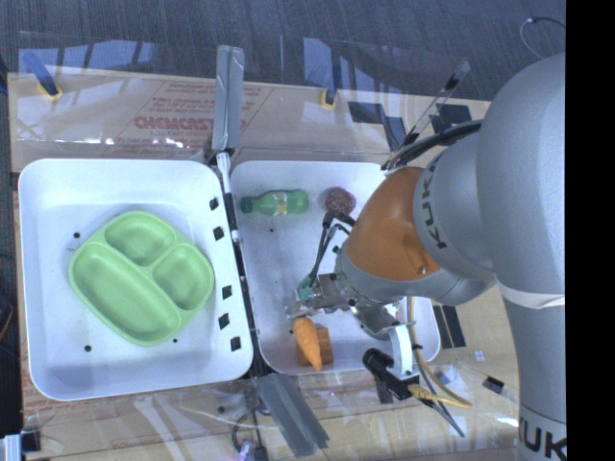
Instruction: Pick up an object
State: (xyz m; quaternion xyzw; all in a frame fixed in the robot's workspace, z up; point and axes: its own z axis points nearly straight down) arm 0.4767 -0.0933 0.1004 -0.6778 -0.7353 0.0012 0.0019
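1. Counting from the left of the frame: two white bins sit side by side, the left bin and the right bin, with a grey divider strip between them.
2. One green plate with three compartments lies in the middle of the left bin.
3. Four things lie in the right bin: one bottle, one dark round item, one carrot and one brown block.
4. One arm, grey with an orange band, reaches in from the right and covers the right half of the right bin.
5. One gripper hangs low in the right bin, just above the carrot; whether its fingers are apart or together cannot be told, and nothing visibly sits between them.
6. The carrot is orange and tapered, its point toward the bottom edge of the frame, lying at the bin's lower middle and touching the brown block on its right.
7. The bottle is green with a yellow-green label, lying on its side at the bin's upper edge, with the dark round item just beside it on the right.
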